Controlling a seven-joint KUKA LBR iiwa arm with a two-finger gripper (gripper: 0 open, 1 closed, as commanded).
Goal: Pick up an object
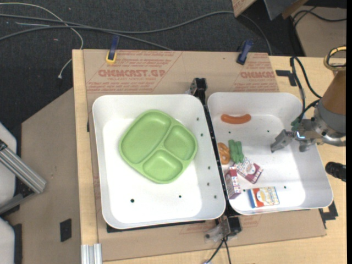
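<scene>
Pincer open, holding nothing, over right bin; hot dog and small packets nearby; green plate in left bin

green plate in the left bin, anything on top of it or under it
Nothing lies on the green plate; its three compartments hold nothing. It rests flat on the left bin. Whatever is beneath the plate is covered.

Matt green plastic plate, smooth white plastic bins, brown cardboard bench sheet
</scene>
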